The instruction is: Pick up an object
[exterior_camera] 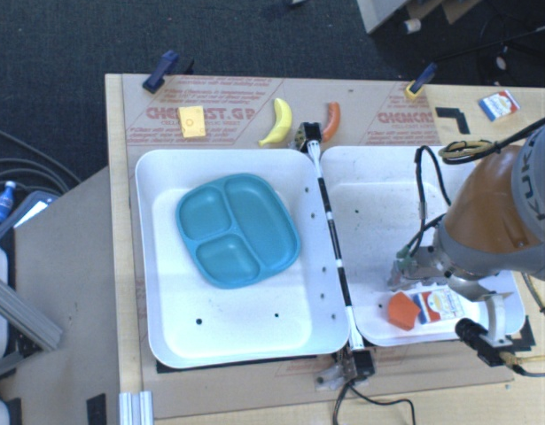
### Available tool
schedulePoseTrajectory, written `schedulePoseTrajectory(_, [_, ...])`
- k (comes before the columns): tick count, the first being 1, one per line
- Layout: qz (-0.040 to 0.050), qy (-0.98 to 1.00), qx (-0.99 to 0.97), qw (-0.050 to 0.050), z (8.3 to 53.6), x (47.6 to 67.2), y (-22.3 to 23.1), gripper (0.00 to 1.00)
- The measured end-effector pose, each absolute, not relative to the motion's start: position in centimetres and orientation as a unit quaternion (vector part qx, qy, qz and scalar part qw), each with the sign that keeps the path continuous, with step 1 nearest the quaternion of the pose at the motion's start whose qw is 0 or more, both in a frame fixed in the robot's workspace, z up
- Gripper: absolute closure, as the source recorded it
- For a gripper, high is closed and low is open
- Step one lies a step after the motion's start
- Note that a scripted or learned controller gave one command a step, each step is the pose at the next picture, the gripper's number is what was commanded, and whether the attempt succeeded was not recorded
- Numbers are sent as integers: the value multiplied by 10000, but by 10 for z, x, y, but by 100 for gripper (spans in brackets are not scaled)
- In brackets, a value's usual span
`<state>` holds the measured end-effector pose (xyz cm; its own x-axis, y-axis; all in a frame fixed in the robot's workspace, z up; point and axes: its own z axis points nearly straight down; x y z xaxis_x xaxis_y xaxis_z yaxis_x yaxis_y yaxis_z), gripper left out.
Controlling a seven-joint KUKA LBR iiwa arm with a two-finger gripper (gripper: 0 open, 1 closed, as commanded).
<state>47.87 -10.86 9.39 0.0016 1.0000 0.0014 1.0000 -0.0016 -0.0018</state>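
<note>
Camera view: arm comes in from the right over the right bin (369, 184), orange-banded wrist bulk covering most of that bin's right half; the hand (412, 268) sits low near the bin's front area, can't tell from this slant whether it's wide or narrow, and nothing is visibly between its tips, so I wouldn't count anything as held. Likely targets are right below and beside it: a small orange block (401, 311) lying on the bin floor near the front rim, touching or just beside a flat white packet with red and blue print (442, 305). Left bin (166, 237) holds a blue divided plate (238, 229), well apart from the hand. On the table (130, 131) behind the bins: toy banana (277, 122), a small orange-red item, maybe a toy chili (331, 120), and a yellow tag (192, 123), all out of play. Risks, my read: the block and packet are so close that a descent could land on both, pinching the packet edge and knocking the block aside; the packet is flat and thin, so a close on it probably slips off or just drags it; both sit near the front wall, so an offset approach could clip the rim or push them into the corner where they can't be straddled; cable loop (427, 197) hanging by the wrist could snag or sweep items on retreat; wrist occludes the contact point, so a miss would be hard to confirm from here
</note>
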Motion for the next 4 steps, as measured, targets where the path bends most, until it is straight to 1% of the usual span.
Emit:
schedulePoseTrajectory(1, [2, -7065, -7077, 12, 94, 479, -109, 0])
schedulePoseTrajectory(2, [0, -7064, -7078, 9, 103, 479, -108, 100])
schedulePoseTrajectory(3, [0, -7063, -7079, 10, 103, 479, -108, 0])
schedulePoseTrajectory(4, [6, -7073, -7069, 19, 84, 478, -92, 0])
